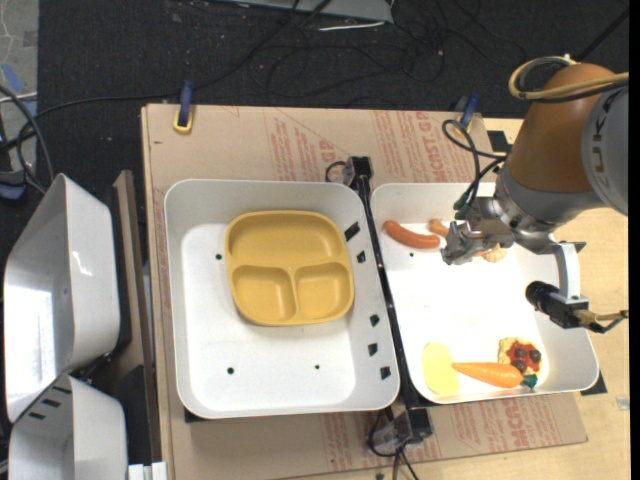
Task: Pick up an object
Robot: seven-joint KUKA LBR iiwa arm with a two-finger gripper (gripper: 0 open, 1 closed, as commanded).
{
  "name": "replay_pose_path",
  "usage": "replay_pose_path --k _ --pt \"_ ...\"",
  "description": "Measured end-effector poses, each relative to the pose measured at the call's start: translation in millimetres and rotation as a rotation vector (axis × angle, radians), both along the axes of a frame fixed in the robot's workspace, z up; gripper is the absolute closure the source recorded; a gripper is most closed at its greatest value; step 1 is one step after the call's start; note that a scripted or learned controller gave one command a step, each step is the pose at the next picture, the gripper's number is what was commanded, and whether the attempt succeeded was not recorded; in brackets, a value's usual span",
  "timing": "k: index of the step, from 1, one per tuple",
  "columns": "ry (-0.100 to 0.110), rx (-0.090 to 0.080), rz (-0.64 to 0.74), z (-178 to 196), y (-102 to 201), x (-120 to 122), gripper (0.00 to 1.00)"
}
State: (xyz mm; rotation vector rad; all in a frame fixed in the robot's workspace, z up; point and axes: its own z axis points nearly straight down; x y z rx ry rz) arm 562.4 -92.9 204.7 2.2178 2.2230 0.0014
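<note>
A tapered orange carrot (487, 373) lies below the metal gripper (462, 245), its state unclear.

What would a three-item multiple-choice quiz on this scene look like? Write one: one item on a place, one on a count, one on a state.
1. Where does the yellow divided plate lie?
A. in the left bin
B. in the right bin
C. on the cardboard

2. How many compartments does the plate have?
A. two
B. three
C. five

3. How does the carrot lie?
A. standing upright
B. flat on the bin floor
C. lifted by the arm

Answers: 1 A, the plate sits inside the left bin's rim. 2 B, ridges split it into one long and two small sections. 3 B, it rests near the right bin's front edge, away from the gripper.
</note>
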Motion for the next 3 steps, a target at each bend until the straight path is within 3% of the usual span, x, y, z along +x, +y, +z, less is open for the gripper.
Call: replay_pose_path --k 2,3 --pt "-0.001 0.002 0.007 11 113 18 1.00" --pt "0.001 0.002 0.006 17 162 8 1.00"
